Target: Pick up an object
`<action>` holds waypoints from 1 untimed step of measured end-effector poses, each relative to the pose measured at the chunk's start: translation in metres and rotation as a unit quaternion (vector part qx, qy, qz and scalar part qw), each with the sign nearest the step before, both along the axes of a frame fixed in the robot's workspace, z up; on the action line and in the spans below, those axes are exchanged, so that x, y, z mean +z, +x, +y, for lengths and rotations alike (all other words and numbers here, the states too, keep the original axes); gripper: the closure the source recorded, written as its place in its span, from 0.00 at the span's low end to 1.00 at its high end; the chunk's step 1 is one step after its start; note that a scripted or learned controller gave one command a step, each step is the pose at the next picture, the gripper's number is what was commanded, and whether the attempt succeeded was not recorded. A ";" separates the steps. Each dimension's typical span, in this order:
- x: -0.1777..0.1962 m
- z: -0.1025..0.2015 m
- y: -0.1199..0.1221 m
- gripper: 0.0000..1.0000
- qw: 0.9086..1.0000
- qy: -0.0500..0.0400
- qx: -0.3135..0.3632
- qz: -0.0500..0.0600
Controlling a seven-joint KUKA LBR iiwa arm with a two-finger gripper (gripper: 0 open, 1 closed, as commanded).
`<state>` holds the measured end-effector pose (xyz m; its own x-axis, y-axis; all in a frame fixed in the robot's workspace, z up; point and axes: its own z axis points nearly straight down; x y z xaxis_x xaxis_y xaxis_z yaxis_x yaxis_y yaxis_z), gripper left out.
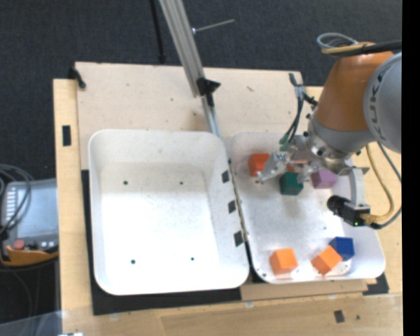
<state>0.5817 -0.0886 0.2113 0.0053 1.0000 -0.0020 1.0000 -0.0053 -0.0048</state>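
My gripper (285,166) hangs low over the back part of the right bin (304,219). A dark green block (290,184) lies just below it in the view, partly covered by the gripper. A red-orange block (257,164) sits close to the gripper's left side, and a purple block (325,179) lies to its right, under the wrist. Whether any block is held cannot be made out. Near the bin's front lie two orange blocks (283,260) (327,260) and a blue block (343,246).
The left bin (161,208) stands beside the right one, their walls meeting in the middle. A slanted metal pole (185,40) rises behind the bins. Cables run along the arm on the right. A control pendant (28,219) lies off the bench at the left.
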 end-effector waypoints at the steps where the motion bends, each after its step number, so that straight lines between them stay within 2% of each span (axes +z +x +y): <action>1: -0.054 0.000 -0.011 0.00 1.000 0.000 0.001 0.000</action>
